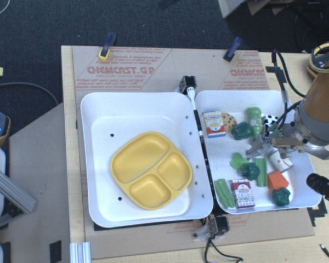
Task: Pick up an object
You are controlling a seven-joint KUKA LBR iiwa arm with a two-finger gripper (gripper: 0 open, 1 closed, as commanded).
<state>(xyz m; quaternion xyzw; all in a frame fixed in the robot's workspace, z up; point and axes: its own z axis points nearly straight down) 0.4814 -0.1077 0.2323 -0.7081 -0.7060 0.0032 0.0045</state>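
The near rim of the left bin point(153, 221) lies closest to the camera, at the front edge of the table point(153, 67). This bin holds one yellow divided plate point(151, 170) with three compartments, set at a slant near its centre.

The right bin point(230, 96) holds the loose objects. The hand point(261, 146) is lowered into the middle of this bin among them. Whether its fingers are spread or pressed together cannot be determined, and no object is visibly held between them. The grey arm with its orange band point(323, 100) enters from the right.

Objects just beside the hand:
- a dark green piece point(251, 171) just in front of it
- a light green piece point(238, 160) to its left
- a dark teal piece point(241, 130) behind it
- a green bottle-shaped item point(255, 117) behind it, near the far wall

Objects farther out:
- a small white carton with a red-orange label point(213, 123) at the far left of the bin
- a red and white box point(242, 193) at the near rim, with a green strip point(224, 192) beside it
- an orange block point(277, 179) and a teal piece point(281, 196) at the near right corner

A black clip point(187, 83) sits between the bins at their far edge.
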